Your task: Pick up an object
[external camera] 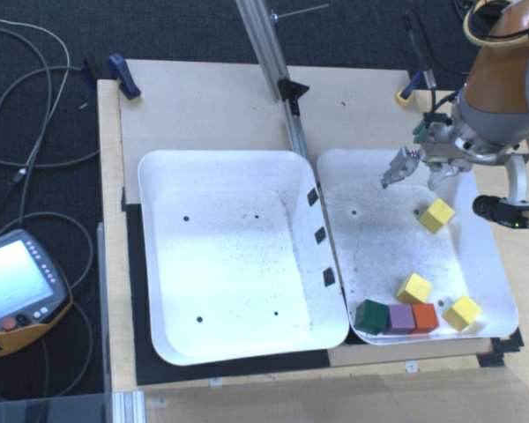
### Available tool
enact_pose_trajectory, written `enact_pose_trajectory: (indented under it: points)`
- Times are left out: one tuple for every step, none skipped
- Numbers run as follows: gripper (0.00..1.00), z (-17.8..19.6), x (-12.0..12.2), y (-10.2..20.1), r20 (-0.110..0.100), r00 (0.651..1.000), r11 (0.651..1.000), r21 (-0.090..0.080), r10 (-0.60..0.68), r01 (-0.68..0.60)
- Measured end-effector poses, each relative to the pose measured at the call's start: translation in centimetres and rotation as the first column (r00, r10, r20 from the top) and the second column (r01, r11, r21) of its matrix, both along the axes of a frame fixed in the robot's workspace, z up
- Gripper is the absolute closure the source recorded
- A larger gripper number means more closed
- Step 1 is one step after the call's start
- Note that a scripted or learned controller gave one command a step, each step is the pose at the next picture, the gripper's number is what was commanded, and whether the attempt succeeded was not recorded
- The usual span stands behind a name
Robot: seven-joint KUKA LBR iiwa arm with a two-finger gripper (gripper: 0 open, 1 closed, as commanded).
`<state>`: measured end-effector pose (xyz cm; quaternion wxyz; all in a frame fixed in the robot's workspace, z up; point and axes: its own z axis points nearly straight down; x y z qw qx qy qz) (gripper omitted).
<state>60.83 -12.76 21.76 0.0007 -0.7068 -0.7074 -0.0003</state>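
Note:
The right bin holds several small blocks. One yellow block lies alone near the bin's upper right. A second yellow block sits lower down, and a third yellow block rests at the front right corner. A green block, a purple block and an orange block stand in a row along the front wall. My gripper hangs over the bin's far end, just above and left of the lone yellow block. It is open, with nothing between its fingers.
The left bin lies beside the right one, their walls meeting at the middle. A slanted metal rail crosses the bench at the back. Blue clamps grip the bench's far corners. A teach pendant lies off the bench at left.

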Motion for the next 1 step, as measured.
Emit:
enact_pose_trajectory:
  points:
    - [0.0,-3.15,6.51,-8.02,0.005,1.0,1.0,-0.006,-0.004,0.004]
